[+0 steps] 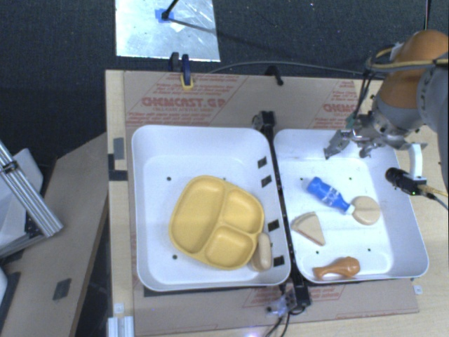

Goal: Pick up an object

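From my seat I read the bench [210, 97] left to right. The left bin [151, 188] holds a yellow tray [214, 220] with three compartments, tilted a little, and a pale roll [262, 251] touching its lower right corner. Past the divider, the right bin [400, 258] carries my candidates: a tan wedge [309, 227] near its left side, a blue bottle [327, 194] lying slantwise just above it, a round disc [365, 210] touching the bottle's cap end, and a brown drumstick [337, 267] alone by the near wall. My claw [349, 143] hangs over the far part of the right bin, above bare floor, its fingers spread and nothing between them. No object is lifted yet; I judge the step in hand to be choosing a target and lining up. To do it well, I would go for the drumstick or the wedge, since each lies apart from its neighbours and gives the fingers room on both sides. The bottle is nearest, but the disc crowds one end, so I would close across its body, not along it. Whichever I pick, I would centre over it, turn the wrist to straddle the narrow width, then descend straight.
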You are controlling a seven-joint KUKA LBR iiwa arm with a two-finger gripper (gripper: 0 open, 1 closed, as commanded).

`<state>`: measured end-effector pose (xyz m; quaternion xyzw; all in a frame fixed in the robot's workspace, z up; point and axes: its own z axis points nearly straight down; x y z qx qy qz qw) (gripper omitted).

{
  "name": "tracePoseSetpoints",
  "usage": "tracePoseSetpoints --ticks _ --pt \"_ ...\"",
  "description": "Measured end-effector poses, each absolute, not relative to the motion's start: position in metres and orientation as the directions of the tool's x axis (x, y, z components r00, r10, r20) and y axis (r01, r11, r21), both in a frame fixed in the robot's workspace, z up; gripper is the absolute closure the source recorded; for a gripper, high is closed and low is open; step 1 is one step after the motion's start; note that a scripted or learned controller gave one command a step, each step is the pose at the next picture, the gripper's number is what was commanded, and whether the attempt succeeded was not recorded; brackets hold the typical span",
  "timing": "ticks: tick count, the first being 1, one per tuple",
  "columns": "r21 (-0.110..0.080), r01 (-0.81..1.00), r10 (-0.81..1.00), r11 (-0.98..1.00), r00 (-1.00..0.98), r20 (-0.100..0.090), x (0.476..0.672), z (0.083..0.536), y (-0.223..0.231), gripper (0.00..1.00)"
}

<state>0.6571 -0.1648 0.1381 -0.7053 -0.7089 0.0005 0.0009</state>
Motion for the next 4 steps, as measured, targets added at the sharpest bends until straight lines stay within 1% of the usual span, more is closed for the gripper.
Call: tracePoseSetpoints --ticks 1,2,3,4 --pt "-0.002 1.0 1.0 0.006 -0.006 0.0 0.657 0.086 -0.164 0.0" --pt "0.005 1.0 1.0 0.008 -0.008 -0.001 0.659 0.101 -0.164 1.0" --pt "0.006 1.0 1.0 0.002 -0.002 -0.002 0.658 0.147 -0.169 1.0" --pt "0.007 1.0 1.0 0.006 -0.006 -0.001 0.659 0.204 -0.159 1.0"
